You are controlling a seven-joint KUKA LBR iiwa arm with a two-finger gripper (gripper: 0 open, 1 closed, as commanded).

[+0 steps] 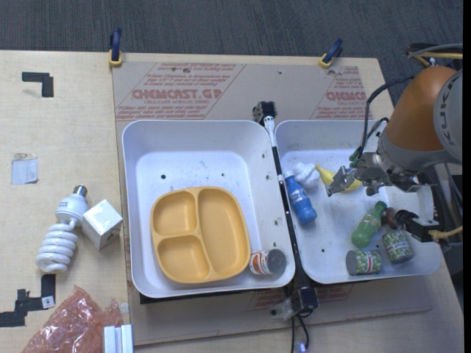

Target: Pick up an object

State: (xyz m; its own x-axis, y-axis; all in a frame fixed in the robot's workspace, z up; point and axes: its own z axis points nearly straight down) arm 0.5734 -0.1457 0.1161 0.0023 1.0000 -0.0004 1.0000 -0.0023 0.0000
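On the surface sit two white bins. One divided yellow plate and one small jar lie in the left bin. One blue bottle, one green bottle and two green cans lie in the right bin. Above it the gripper hangs with fingers parted, holding nothing.

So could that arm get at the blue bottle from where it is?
Probably yes: the blue bottle lies uncovered in the right bin, just left of the gripper, with only open floor between them.
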